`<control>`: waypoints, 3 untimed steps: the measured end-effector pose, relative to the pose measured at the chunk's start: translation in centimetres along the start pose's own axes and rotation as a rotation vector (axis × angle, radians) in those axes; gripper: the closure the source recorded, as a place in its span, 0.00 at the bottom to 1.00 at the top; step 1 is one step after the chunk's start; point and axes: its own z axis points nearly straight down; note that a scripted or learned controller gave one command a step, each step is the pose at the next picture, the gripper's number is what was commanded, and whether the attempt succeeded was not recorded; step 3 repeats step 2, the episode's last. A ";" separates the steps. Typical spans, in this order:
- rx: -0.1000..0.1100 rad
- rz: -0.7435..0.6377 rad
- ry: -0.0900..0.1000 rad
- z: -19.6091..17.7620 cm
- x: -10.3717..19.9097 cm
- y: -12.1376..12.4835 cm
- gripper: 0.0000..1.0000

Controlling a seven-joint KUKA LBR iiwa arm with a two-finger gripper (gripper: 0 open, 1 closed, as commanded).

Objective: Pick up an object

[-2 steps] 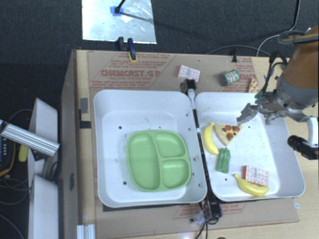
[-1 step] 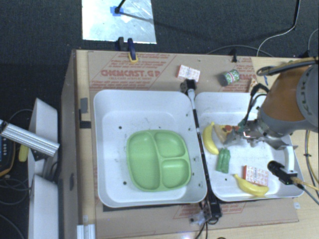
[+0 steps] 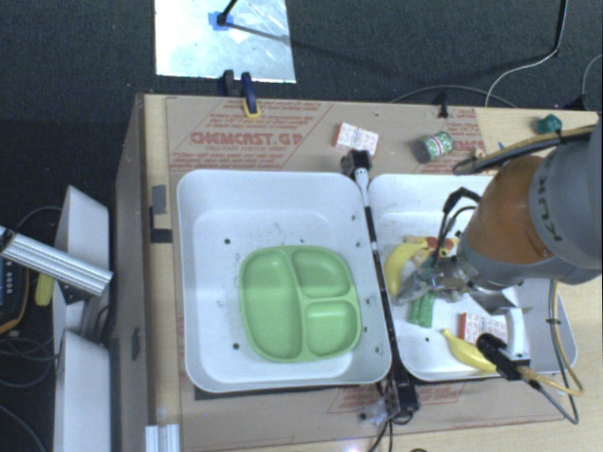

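Worktop carried two white bins. Left bin: green divided plate. Hand low over right bin, beside banana; finger state indeterminable.

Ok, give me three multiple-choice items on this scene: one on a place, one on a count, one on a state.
1. Where does the green tray lie?
A. left bin
B. right bin
C. on the cardboard behind the bins

2. How many compartments does the tray have?
A. two
B. three
C. five

3. How does the tray sit?
A. flat, open side up
B. flipped over
C. leaning on the bin wall

Key:
1 A, it rests inside the left bin.
2 B, one long section on the left and two smaller on the right.
3 A, its hollows face the camera.
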 end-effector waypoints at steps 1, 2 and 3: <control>-0.003 0.000 0.000 -1.1 0.0 0.1 1.00; -0.004 -0.002 0.001 -10.1 6.2 5.6 1.00; -0.004 -0.002 0.001 -10.1 6.2 5.6 1.00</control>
